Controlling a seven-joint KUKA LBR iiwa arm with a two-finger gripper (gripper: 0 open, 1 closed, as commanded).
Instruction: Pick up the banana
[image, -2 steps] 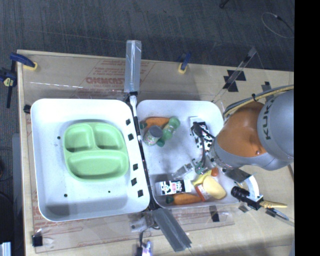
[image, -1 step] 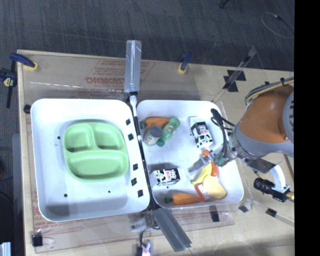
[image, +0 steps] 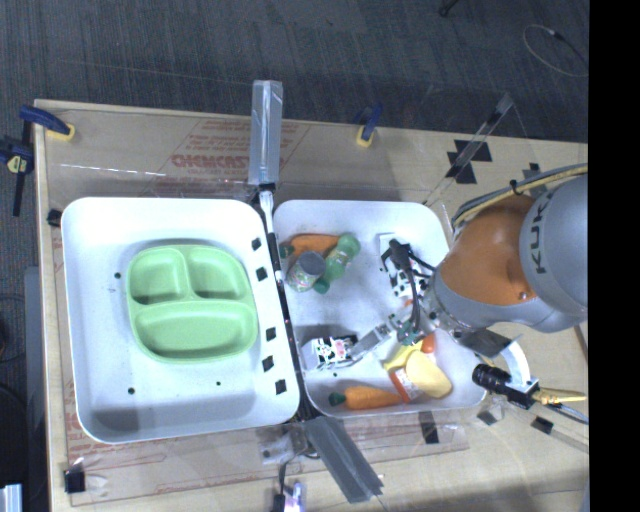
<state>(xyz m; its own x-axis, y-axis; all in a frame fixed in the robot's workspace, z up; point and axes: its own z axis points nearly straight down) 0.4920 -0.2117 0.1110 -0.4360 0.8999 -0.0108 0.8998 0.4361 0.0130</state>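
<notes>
"Yellow item first. Where is the banana?" asks the supervisor.

"Lower right of the frame. The banana (image: 430, 375) lies in the right bin (image: 350, 211), near that bin's lower right corner. A small orange-red item (image: 404, 384) touches its left side, and a carrot (image: 372, 398) lies just beside that along the lower wall."

"And the hand?"

"The hand (image: 404, 300) is over the same bin, just above the banana in the frame. The arm's orange band (image: 488, 268) bulks in from the right. Whether the hand is spread or pressed together I cannot tell, because the parts blur into each other. I see nothing yellow held in it."

"So the step in hand?"

"My judgement is the approach. The pick is not yet made."

"Recommendations?"

"Bring the hand toward the lower right until it is centred over the fruit's yellow body, not over the orange-red neighbour. Turn it so it closes across the banana's narrow width. Come down straight, since the bin wall is close on the right and lower sides. Close gently and lift vertically so the carrot is not dragged along."

"Risks?"

"Catching the neighbour with the fruit, or striking the wall. The green tray (image: 190, 300) in the left bin (image: 90, 230) is well apart and not a concern."
</notes>
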